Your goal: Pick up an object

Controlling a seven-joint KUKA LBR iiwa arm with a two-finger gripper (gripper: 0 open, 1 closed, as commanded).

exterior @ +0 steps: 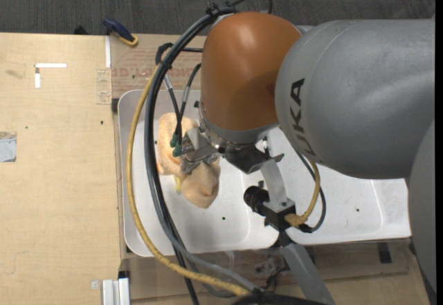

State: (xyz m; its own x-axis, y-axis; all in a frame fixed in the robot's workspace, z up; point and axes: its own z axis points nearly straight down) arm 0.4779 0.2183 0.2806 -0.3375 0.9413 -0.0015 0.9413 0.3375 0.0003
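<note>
Grey arm with orange band point(246, 68) nearest lens, masking claw point(201, 158); claw state not readable. One tan, lumpy soft object point(197, 186) in left white bin point(131, 158), just under the wrist, left of bin centre. Likely light, squashy, non-fragile; best pinched across its near bulge. Bins on counter point(55, 158): two.

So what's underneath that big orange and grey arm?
A shallow white bin, with a soft tan and orange lumpy object poking out beside the wrist. The arm covers the gripper and whatever else lies below.
</note>
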